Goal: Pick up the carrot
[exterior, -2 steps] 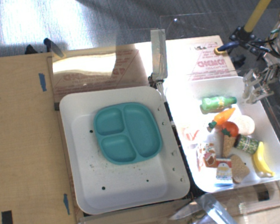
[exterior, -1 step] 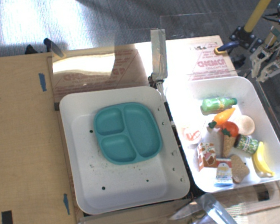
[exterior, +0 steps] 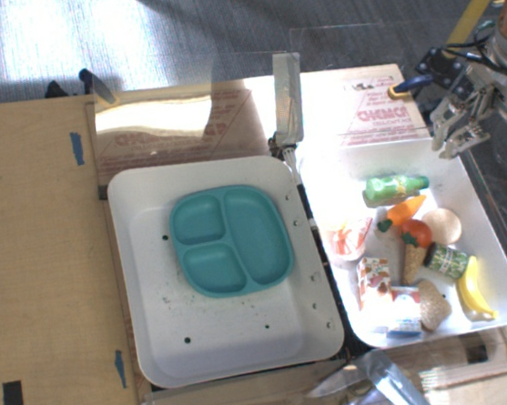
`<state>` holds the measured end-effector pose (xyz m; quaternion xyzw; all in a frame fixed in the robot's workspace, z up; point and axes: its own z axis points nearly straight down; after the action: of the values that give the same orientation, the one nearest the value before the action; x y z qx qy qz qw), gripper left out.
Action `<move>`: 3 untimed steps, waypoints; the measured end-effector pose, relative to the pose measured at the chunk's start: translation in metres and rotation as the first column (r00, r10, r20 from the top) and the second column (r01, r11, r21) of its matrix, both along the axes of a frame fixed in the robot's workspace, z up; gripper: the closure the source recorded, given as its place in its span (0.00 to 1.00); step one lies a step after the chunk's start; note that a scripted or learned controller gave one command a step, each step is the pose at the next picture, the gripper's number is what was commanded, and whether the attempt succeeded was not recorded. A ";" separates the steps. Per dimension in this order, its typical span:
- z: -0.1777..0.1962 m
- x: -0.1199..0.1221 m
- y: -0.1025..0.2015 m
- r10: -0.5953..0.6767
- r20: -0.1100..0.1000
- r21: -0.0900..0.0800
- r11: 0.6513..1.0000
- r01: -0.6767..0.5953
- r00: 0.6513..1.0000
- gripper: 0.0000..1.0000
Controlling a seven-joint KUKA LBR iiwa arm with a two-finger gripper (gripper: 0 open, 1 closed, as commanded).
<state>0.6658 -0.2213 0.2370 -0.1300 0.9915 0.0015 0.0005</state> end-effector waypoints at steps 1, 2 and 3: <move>0.078 0.000 -0.001 0.272 0.015 -0.010 0.962 -0.272 0.962 1.00; -0.038 0.000 0.000 0.196 -0.005 0.004 0.981 -0.196 0.981 1.00; 0.064 0.004 -0.001 0.292 0.019 -0.013 0.956 -0.292 0.956 1.00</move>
<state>0.6700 -0.2225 0.3006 -0.2751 0.9614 -0.0050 0.0097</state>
